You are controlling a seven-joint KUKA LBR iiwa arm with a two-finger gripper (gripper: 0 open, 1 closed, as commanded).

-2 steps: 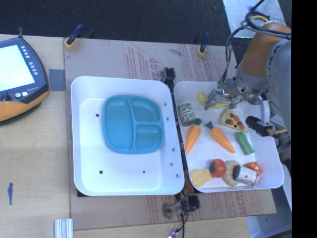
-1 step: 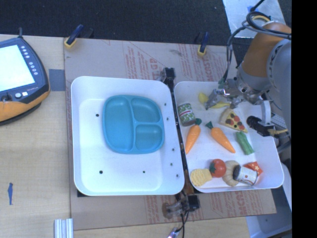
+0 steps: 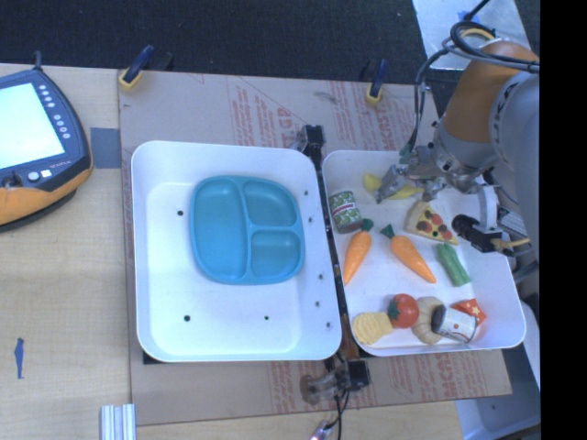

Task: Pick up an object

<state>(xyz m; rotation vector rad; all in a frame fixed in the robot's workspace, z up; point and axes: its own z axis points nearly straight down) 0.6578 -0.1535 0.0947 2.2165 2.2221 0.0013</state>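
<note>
Pale wood-grain surface (image 3: pixel 64 282), overlaid with a sheet of printed brown cardboard (image 3: pixel 266 108), carries two shallow, glossy white bins with rounded corners. On the left bin (image 3: pixel 156 246) lies a smooth turquoise plastic plate (image 3: pixel 246 229) moulded into three compartments. Scattered in the right bin (image 3: pixel 495 324) are toy foods: a small green-labelled can (image 3: pixel 345 211), two tapered orange carrots, one (image 3: pixel 356 255) just beside the can and one (image 3: pixel 412 257) nearer the middle, a wedge of pizza (image 3: pixel 429 223), a green pod-shaped vegetable (image 3: pixel 451 264), a round red tomato (image 3: pixel 403 310), a flat yellow ridged piece (image 3: pixel 371 327) and a red-and-white carton (image 3: pixel 463 319) lying on its side. The grey arm's metal tool (image 3: pixel 402 183) hangs low over the bin's far end, at a yellow banana-like piece (image 3: pixel 373 183) beside the pizza wedge; how far its fingers are parted cannot be made out, and nothing is visibly between them.
</note>
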